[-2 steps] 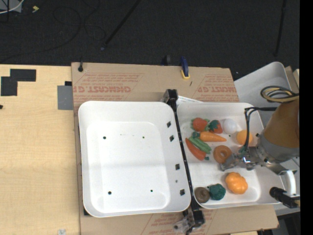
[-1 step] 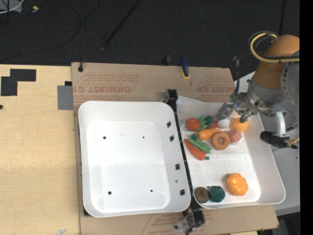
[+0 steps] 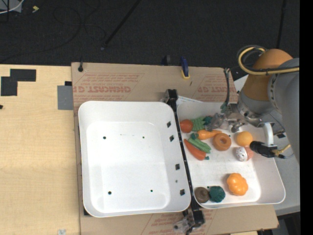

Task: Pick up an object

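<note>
The right white bin (image 3: 266,182) lies under the gripper (image 3: 229,119). The left white bin (image 3: 127,173) adjoins it, farther from the gripper. Both rest on a printed cardboard sheet (image 3: 122,84). A blue clip (image 3: 185,68) sits at the sheet's far edge, near the gripper. The wooden bench (image 3: 34,155), with its grey patch (image 3: 63,97), lies well away.

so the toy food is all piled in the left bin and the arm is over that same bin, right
Not quite: the toy food lies in the right bin, not the left one. The camera view shows it, with the arm reaching over that same bin.
</note>
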{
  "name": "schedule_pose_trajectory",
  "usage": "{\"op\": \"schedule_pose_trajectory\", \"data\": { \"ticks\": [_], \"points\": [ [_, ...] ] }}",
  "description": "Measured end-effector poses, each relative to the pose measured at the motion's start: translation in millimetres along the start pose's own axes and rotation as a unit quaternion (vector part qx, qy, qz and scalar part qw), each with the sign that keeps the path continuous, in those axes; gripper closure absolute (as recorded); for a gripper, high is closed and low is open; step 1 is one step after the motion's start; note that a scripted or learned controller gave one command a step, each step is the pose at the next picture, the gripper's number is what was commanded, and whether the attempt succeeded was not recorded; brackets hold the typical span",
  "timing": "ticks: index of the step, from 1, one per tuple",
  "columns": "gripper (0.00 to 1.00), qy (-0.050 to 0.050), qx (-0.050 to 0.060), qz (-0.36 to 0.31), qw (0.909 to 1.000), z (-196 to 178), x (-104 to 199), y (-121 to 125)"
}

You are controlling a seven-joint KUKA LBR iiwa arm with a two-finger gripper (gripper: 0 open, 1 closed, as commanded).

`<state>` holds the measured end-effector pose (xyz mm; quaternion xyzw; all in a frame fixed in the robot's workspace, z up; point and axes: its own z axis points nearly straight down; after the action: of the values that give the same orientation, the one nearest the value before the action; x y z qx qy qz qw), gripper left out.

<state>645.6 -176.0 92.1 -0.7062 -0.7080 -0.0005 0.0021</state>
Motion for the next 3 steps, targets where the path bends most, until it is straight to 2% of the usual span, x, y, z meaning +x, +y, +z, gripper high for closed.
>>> {"op": "schedule_pose_trajectory", "data": {
  "ticks": [1, 2, 3],
  "points": [
    [0.00, -0.003, 0.002, 0.000, 1.0000, 5, 82, -2],
    [1.00, -0.002, 0.003, 0.001, 1.0000, -5, 79, -3],
    [1.00, -0.001, 0.002, 0.002, 1.0000, 6, 91, -30]
  ]
}}
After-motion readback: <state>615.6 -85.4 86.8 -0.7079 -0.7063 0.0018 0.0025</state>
